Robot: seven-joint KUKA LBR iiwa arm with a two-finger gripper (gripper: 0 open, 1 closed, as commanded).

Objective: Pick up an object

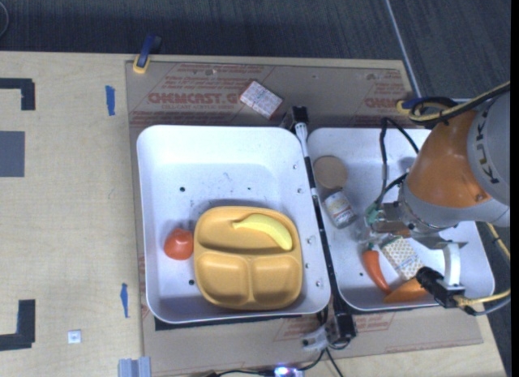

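Camera view: I am looking down at a slant on two white bins side by side on a brown board.
Left bin: I see a yellow divided tray sitting toward its 6 o'clock side.
Banana: it lies in the tray's long upper compartment, toward the 3 o'clock end.
Tomato: a small red-orange one rests on the bin floor, touching or just beside the tray at its 9 o'clock side.
Right bin: it holds the loose items I can choose from.
Brown disc: it sits near the bin's 11 o'clock corner.
Small jar: it lies tilted just below the disc, close to the bin's 9 o'clock wall.
Carrot: it lies at a slant near the 6 o'clock wall.
Checkered packet: it sits just beside the carrot at its 3 o'clock side.
Orange piece: it lies at the 6 o'clock wall, below the packet.
Arm: its orange band hangs over the right bin, coming in from 3 o'clock.
Claw: it sits low above the carrot and packet; I cannot tell how far it is open or whether it has hold of anything.
Patterned card: it lies on the board at 12 o'clock of the left bin, outside both bins.
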